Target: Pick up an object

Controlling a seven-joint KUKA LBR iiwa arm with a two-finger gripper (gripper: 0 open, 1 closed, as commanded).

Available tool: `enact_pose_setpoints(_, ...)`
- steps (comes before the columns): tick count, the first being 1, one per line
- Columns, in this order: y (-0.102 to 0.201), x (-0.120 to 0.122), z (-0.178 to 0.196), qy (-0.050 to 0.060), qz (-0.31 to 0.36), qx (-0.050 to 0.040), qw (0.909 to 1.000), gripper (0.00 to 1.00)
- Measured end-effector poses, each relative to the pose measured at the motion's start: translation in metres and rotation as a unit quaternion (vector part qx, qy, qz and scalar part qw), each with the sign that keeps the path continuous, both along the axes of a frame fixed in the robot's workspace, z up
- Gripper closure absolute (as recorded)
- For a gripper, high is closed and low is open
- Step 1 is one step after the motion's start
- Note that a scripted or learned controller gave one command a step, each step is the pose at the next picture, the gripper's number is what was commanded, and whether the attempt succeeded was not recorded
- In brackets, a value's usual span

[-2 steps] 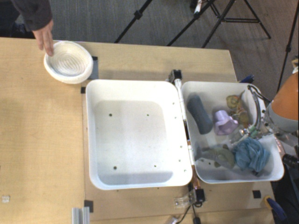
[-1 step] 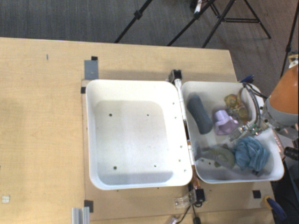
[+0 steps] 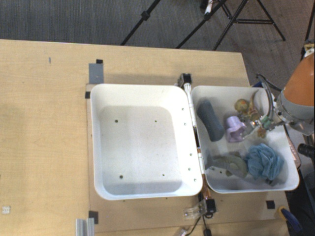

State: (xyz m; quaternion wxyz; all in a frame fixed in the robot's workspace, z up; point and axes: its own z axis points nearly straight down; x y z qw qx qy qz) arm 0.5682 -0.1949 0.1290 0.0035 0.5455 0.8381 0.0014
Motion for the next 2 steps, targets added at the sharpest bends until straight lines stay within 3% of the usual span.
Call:
enact_pose_setpoints(1,-0.013,0.073,-0.035,0.000,0.025,-0.0017,0.9997,0.00)
enact_pose_setpoints(2,0.005,0.044,-0.040,-0.001,0.056,-0.0007,0.9984,0.00)
